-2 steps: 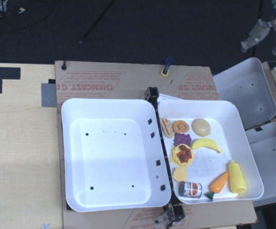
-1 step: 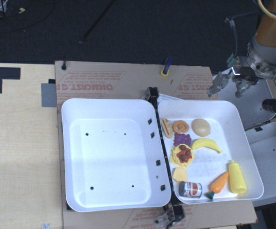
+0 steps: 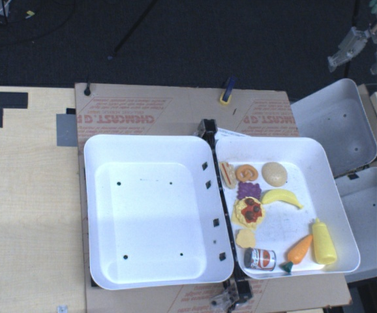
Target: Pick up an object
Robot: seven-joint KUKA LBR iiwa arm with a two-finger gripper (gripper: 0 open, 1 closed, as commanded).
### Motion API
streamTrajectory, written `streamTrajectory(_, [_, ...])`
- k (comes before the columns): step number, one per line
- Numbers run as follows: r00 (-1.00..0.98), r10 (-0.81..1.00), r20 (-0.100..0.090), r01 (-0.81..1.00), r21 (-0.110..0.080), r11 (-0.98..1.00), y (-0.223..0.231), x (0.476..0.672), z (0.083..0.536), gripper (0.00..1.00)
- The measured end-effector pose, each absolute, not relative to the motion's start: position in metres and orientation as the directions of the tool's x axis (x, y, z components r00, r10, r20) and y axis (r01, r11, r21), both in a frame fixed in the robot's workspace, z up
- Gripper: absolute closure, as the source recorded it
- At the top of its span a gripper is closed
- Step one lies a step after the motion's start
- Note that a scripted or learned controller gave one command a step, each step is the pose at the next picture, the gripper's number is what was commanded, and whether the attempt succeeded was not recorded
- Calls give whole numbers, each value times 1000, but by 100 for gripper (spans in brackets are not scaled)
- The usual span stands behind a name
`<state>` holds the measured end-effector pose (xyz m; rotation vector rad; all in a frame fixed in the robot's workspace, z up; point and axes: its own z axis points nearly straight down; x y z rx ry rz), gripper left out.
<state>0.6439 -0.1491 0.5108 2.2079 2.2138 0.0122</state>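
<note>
Yellow plastic banana [image 3: 282, 197] and the other toy food sit untouched in the right white bin [image 3: 329, 175], well below-left of the tool [image 3: 351, 44]; can't tell its state, nothing picked yet.

Toy foods crowd the right bin [image 3: 325, 168], including a banana [image 3: 282, 197].

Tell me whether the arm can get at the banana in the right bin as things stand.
Probably yes. The banana lies uncovered in the right bin, apart from the bun and yellow bottle, with nothing over it, so a reach from above looks free.
</note>
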Motion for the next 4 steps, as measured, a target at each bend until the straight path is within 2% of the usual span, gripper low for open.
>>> streamTrajectory(1, [-8,1000,3,1000,2,8,-72,558,542,0])
streamTrajectory(2, [2,1000,-2,1000,-2,-2,-123,630,536,0])
streamTrajectory(3, [-4,1000,-1,1000,-5,4,-120,628,547,100])
streamTrajectory(4, [2,1000,0,1000,-5,-2,-163,614,537,100])
